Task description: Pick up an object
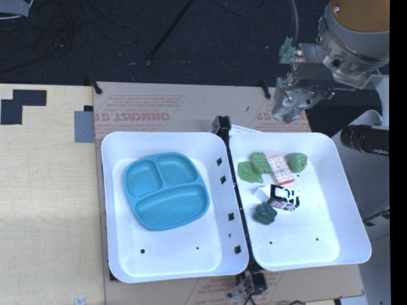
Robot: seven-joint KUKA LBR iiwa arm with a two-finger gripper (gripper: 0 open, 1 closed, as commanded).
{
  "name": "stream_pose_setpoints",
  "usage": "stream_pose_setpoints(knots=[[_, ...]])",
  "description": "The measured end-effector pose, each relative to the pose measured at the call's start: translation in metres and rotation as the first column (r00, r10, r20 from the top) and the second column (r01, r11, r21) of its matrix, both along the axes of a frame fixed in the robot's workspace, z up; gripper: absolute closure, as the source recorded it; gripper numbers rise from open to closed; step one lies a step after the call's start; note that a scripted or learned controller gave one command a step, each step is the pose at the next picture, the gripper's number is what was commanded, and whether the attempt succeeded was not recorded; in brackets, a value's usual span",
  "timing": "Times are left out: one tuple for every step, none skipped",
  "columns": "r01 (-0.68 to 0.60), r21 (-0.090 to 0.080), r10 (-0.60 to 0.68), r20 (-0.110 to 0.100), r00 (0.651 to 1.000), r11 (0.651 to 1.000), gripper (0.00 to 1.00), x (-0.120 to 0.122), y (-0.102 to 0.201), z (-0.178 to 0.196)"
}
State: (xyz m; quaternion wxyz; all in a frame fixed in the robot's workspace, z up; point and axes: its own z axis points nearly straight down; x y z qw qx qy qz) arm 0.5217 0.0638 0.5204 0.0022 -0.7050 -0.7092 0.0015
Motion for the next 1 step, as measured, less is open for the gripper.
stream_pose_setpoints(knots=[[0.002, -0.003, -0.002, -0.004, 1.000, 1.000, 1.00, -0.0305, 0.0307, -0.0560]])
